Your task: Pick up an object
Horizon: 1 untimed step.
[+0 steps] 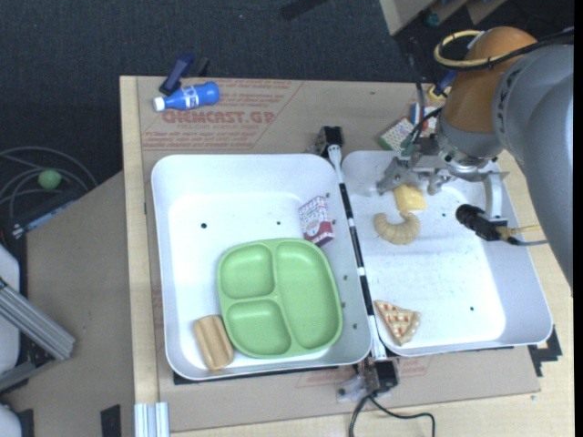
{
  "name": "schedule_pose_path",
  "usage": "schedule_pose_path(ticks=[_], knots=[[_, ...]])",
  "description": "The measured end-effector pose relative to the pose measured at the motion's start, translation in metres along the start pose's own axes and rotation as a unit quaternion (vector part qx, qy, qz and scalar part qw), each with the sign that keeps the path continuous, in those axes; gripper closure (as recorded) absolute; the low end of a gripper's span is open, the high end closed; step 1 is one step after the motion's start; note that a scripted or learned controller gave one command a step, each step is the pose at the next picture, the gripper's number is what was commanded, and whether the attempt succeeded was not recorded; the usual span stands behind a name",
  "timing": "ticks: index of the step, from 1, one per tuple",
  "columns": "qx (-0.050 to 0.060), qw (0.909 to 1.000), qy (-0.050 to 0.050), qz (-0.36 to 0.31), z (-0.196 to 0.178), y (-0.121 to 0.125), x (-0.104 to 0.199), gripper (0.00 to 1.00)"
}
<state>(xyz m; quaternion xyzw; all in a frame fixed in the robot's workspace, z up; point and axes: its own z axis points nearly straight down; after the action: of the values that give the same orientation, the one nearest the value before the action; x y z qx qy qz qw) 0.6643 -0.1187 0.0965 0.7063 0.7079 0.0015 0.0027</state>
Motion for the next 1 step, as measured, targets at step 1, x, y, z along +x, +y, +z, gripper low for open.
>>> schedule_pose_path(ticks=[1], knots=[[-0.001,1.0000,0.000,0.000,-0.0107,0.0009,0.0001,1.00]])
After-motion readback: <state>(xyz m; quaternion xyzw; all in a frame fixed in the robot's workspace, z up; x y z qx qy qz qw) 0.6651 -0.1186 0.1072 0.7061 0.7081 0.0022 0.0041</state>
